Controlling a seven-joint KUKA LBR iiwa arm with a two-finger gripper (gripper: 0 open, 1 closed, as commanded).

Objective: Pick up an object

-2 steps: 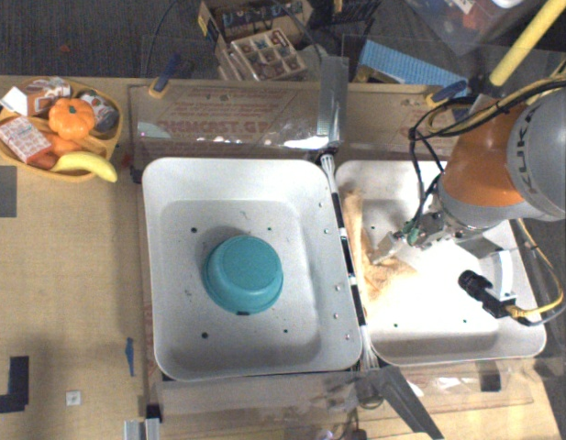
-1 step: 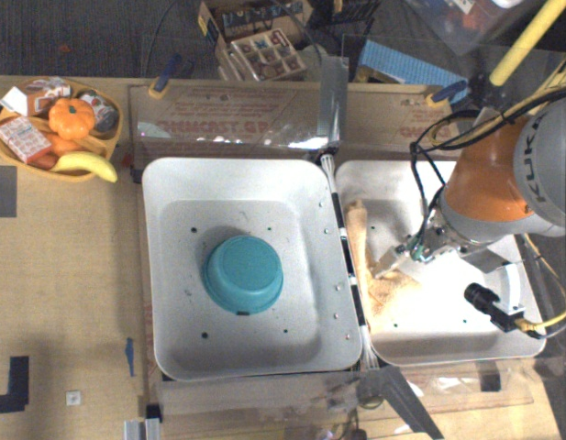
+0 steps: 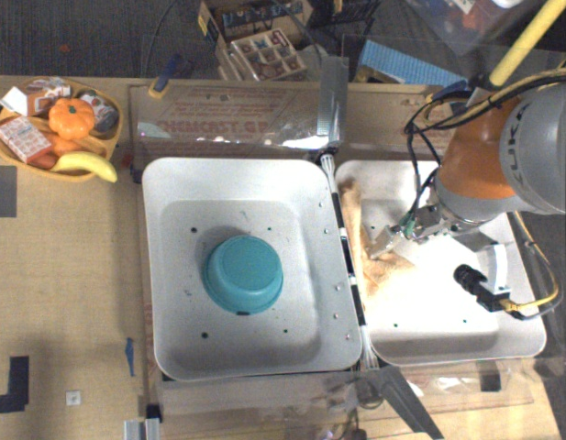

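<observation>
The gripper [image 3: 390,237] hung low in the right bin [image 3: 448,337], at a tan object [image 3: 385,269] by its left wall; its opening could not be told. A teal bowl [image 3: 244,273] sat in the left bin [image 3: 172,200].

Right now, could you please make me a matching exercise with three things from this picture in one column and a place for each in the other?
Things:
1. teal bowl
2. banana
3. tool

Places:
a. in the basket at the bench's left end
b. over the right bin
c. middle of the left bin

Pairs: 1-c, 2-a, 3-b
</observation>
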